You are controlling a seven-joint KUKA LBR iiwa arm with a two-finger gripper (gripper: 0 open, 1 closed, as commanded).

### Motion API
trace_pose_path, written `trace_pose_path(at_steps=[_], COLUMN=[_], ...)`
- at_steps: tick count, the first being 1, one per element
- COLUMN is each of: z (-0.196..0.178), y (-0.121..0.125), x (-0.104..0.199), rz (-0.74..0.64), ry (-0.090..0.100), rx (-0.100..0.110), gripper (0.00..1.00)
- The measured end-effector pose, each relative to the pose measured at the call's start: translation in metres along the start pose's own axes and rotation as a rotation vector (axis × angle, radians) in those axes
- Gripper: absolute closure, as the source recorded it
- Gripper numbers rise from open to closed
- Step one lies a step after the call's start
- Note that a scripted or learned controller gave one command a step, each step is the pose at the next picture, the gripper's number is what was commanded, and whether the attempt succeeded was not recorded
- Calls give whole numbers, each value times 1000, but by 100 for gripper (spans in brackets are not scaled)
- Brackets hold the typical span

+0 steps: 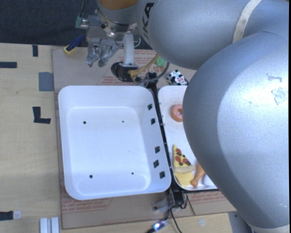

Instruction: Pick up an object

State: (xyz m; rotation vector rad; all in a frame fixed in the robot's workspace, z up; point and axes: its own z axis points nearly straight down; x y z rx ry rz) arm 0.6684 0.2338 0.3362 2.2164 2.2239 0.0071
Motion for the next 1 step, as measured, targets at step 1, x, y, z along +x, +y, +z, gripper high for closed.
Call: trace_pose_path(at_steps=[1], z=[-24], y=[0], x=[-6], rz=[1], ry=[-2], rx=[3], gripper=[100])
